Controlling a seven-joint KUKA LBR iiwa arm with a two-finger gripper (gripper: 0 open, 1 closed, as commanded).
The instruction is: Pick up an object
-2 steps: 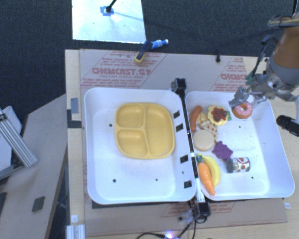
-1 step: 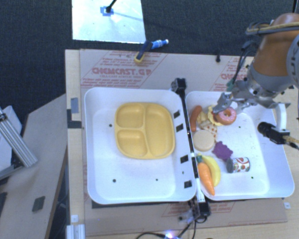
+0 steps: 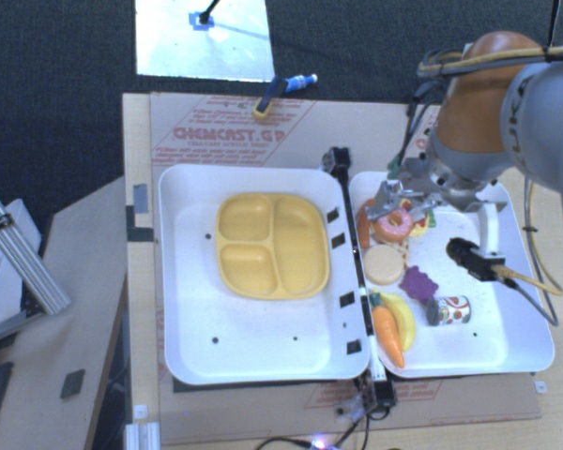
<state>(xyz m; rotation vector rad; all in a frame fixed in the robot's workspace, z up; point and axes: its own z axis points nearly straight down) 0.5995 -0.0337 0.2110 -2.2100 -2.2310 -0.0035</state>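
My gripper (image 3: 392, 200) hangs over the upper left part of the right bin (image 3: 507, 345), reaching in from the right. Directly under it lies a pink frosted donut (image 3: 395, 224), with an orange-red toy (image 3: 364, 225) at its left by the bin wall. Whether the gripper touches the donut is not clear from here. Below the donut sits a round tan cookie (image 3: 386, 265). Further down are a purple toy (image 3: 418, 283), a small can (image 3: 449, 309) on its side, a banana (image 3: 405, 319) and a carrot (image 3: 387, 336).
The left bin (image 3: 188, 345) holds a yellow divided plate (image 3: 271, 245). A black divider strip (image 3: 350, 251) runs between the two bins. A blue and yellow marker (image 3: 283, 87) lies on the bench behind the bins.
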